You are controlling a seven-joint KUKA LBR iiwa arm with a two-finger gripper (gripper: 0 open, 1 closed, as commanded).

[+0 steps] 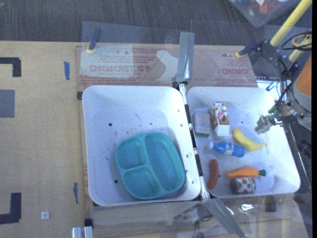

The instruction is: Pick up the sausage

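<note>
The sausage (213,173) is a reddish-brown link lying near the front left corner of the right bin (290,175), close to the wall shared with the left bin. My gripper (263,124) hangs at the right side of that bin, just above and right of a yellow banana (247,141). It is well away from the sausage, to its upper right, and nothing shows in its grasp.
The right bin also holds a milk carton (220,118), a small green box (201,123), a blue bottle (228,149), a carrot (245,172) and a can (242,185). A teal divided plate (148,165) lies in the left bin (99,113).
</note>
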